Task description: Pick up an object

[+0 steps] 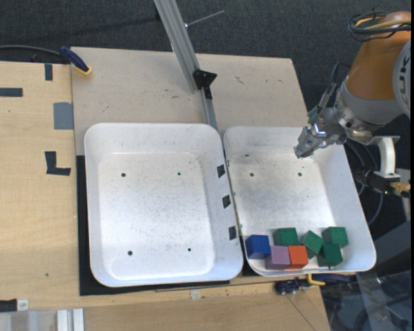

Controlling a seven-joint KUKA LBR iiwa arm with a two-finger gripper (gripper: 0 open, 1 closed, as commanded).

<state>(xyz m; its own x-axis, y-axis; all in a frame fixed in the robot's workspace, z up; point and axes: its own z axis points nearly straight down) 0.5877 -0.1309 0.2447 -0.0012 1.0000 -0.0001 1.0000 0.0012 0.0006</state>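
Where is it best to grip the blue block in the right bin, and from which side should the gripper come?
Probably from above, fingers on the far and near faces of the blue block. The bin wall and the purple block crowd its other two sides.

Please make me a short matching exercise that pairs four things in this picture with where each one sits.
Things:
1. blue block
2. orange block
3. tool
4. yellow-and-blue clamp

Places:
A. over the far part of the right bin
B. on the bench, beyond the left bin's far left corner
C. leftmost in the cluster of blocks
D. right beside the purple block, on its right

Pairs: 1-C, 2-D, 3-A, 4-B
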